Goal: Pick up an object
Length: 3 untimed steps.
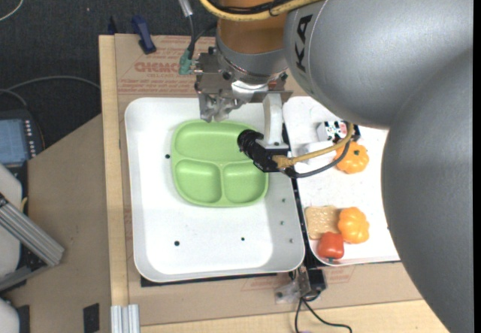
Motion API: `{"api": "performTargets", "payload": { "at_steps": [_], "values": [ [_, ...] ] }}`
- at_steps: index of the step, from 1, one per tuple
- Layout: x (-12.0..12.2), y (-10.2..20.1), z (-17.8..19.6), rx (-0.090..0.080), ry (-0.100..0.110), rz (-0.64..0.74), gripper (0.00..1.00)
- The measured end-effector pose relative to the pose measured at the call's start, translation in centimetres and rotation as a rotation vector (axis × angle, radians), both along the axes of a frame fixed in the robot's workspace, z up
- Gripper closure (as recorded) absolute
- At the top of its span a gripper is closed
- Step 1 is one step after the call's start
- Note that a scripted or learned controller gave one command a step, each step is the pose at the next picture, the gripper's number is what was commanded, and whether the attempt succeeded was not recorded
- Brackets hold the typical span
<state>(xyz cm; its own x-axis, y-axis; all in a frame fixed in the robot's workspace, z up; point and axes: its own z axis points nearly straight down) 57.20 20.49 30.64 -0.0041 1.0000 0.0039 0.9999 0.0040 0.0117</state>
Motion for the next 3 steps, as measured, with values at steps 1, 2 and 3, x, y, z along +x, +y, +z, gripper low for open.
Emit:
{"api": "performTargets", "payload": {
  "at_steps": [1,2,3],
  "values": [
    [-4.5,1.5,-14.8,-0.007,0.025,-0.004,1.0],
    [-9.5,-3.3,-6.4,-0.003,0.012,-0.008,1.0],
    [-9.2,2.4,8.9,0.007,-0.006,0.005,1.0]
  ]
}}
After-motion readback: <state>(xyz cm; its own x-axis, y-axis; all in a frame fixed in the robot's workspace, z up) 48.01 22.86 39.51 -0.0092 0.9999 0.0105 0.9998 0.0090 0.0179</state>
